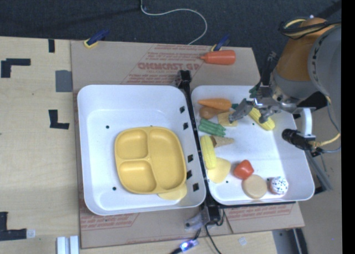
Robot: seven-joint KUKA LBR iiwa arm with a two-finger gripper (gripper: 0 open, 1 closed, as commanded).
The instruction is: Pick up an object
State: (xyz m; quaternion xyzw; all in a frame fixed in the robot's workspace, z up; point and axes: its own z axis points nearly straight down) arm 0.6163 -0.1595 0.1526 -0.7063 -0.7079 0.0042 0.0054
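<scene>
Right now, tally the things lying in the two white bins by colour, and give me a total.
Yellow: 5, the divided plate, a flat piece under its edge, a corn cob, a pale wedge, a corn piece by the hand
Orange: 1, carrot
Green: 1
Red: 1
Tan: 1, round
White spotted: 1, ball
Total: 10

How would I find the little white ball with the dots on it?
Look in the right-hand white bin, down at its near right corner. The dotted ball sits there beside a flat tan round piece. It is the one white, speckled thing; its neighbours are plain tan, red and yellow.
</scene>
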